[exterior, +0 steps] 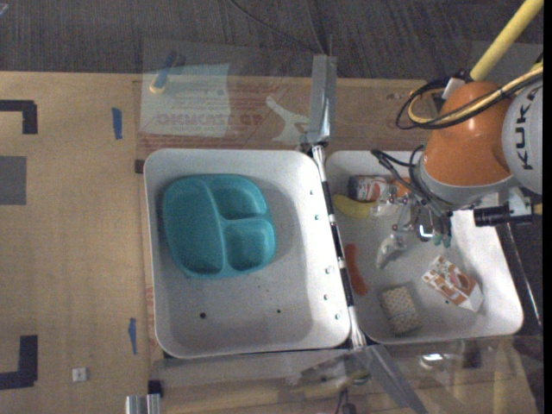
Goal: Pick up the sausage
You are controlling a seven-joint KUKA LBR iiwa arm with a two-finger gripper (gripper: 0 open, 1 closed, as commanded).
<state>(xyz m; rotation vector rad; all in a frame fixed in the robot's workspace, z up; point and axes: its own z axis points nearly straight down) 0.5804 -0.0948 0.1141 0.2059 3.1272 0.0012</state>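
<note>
Sausage (354, 268) lies along right bin's (509, 313) left wall — likely light, smooth, slippery; grip mid-length, across its width. Gripper (395, 250) nearby — fingers open, empty.

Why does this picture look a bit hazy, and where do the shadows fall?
In the camera view, the whole image is soft and slightly grainy; the gripper looks smeared; the teal plate casts a dim shadow on the left bin; the small sausage is blurry against the right bin's wall.

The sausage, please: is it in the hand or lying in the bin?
Lying in the right bin: the sausage rests by its left wall, apart from the hand.
</note>
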